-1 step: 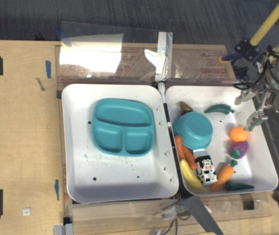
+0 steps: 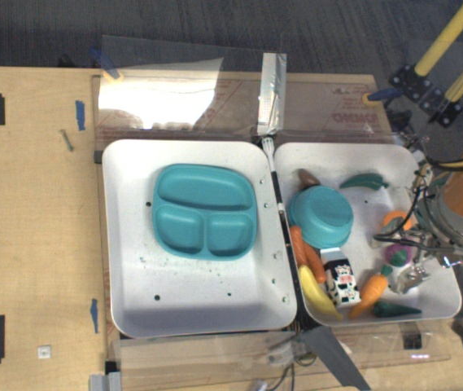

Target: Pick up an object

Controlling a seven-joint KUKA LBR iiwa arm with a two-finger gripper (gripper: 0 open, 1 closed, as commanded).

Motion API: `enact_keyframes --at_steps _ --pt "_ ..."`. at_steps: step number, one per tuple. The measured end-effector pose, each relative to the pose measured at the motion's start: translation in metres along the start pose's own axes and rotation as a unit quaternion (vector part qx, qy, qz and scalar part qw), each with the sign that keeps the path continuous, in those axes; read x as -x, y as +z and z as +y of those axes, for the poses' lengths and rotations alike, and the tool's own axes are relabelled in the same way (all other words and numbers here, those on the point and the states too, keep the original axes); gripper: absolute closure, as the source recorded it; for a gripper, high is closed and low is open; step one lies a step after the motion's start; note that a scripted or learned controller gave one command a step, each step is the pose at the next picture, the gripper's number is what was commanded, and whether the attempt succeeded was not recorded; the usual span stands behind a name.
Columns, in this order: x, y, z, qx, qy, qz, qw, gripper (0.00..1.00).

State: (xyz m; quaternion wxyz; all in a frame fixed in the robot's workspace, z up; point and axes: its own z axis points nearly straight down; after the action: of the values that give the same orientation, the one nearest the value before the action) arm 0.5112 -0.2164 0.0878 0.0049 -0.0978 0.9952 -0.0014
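Landmark: the round teal plastic bowl (image 2: 321, 216), upside down in the right white shallow bin (image 2: 443, 300).

Nearest the camera, along that bin's front wall: a dark green flat toy piece (image 2: 395, 309), front-right of the bowl; an orange toy carrot (image 2: 369, 290) just left of it, long axis slanting from front-left to back-right; a small white toy vehicle with dark markings (image 2: 342, 282) almost straight in front of the bowl; and a yellow plastic banana (image 2: 316, 292) front-left of the bowl, curving along the bin's left wall. A long orange toy (image 2: 307, 253) ran from the bowl's front edge toward the banana, touching or nearly touching both.

The hand (image 2: 414, 274) sat well right and a bit front of the bowl, low over the bin floor, in a tangle of cables and metal. Whether its grip was wide or narrow: cannot tell. Nothing was visibly between its parts.

Key relation, as a judgement: the carrot lay just left of the hand, the closest candidate; a purple-and-green small toy (image 2: 397, 253) lay just behind-left of the hand. The green piece and vehicle crowded the carrot, so a knock looked likely.

Farther back, an orange small toy (image 2: 393, 217) right of the bowl, a teal curved piece (image 2: 366, 182) back-right, and a brown toy (image 2: 307, 177) just behind it.

Left of the bowl, the other white bin (image 2: 125, 283) held a teal divided plastic tray (image 2: 205, 210). Both bins rested on the wooden surface (image 2: 28, 218).
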Motion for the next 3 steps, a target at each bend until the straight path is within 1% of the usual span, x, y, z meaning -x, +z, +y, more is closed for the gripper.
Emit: enact_keyframes --at_steps 1,2,3 --pt "0.005 -0.012 0.003 -0.001 -0.003 -0.005 1.0000 1.00" --pt "0.078 0.000 0.015 0.000 -0.028 -0.001 0.9996 1.00" --pt "0.159 0.003 -0.012 0.001 0.034 0.000 0.9994 1.00"
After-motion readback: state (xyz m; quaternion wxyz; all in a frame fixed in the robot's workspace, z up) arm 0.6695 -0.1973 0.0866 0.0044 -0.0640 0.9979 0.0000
